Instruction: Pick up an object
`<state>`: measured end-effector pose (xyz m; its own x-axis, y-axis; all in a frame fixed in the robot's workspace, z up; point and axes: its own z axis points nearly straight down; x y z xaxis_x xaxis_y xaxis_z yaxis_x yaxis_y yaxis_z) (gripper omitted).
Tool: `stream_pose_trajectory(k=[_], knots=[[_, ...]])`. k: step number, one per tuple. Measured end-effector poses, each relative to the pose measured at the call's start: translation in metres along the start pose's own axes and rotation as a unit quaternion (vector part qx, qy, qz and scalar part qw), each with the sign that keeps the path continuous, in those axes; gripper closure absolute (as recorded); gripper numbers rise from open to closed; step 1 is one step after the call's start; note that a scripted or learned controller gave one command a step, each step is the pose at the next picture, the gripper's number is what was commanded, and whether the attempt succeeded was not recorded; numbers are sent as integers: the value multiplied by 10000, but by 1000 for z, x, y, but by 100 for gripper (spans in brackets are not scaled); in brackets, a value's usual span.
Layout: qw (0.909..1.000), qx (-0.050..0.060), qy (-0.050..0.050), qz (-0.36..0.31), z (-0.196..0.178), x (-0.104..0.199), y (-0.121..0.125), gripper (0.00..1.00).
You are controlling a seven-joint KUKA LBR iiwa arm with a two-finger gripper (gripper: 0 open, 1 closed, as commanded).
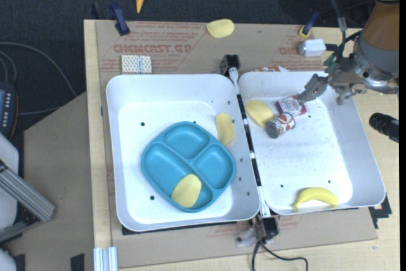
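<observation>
The can (pixel 285 120) lies on its side in the right bin (pixel 355 155), just below and to the left of the hand (pixel 325 87). Its long axis runs on a slant: the grey round end points down-left, the other end up-right toward the hand. Its label is red and white, crumpled-looking near the upper end.

The hand hangs over the bin's upper right part, one dark finger (pixel 312 87) reaching down-left to the can's upper end; whether it touches cannot be told. How far the hand is open cannot be told either, and nothing is plainly seen between its fingers.

Touching the can on its left is a yellow lemon-like piece (pixel 259 112). Farther from the hand, at the bin's near edge, lies one banana (pixel 316 197), curved, ends down.

Beyond the divider, in the left bin (pixel 127 136), sits one blue sectioned plate (pixel 187 164) with a yellow piece (pixel 186 191) in its lower compartment. Another pale yellow piece (pixel 224 128) lies between the plate and the divider.

On the bench (pixel 171 44), outside the bins and well left of the hand, rests one more yellow piece (pixel 220 28). That makes four yellow rounded pieces, one banana, one can, one plate, two bins.
</observation>
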<state>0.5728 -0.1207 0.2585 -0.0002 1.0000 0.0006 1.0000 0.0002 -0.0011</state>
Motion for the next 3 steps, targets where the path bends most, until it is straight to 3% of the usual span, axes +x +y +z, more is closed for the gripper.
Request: stream_pose_trajectory(k=[1,2,3], knots=[[10000,1,-1,-2,80,21,45,0],[10000,5,-1,4,161,-4,48,0],[10000,3,2,7,174,2,21,0]])
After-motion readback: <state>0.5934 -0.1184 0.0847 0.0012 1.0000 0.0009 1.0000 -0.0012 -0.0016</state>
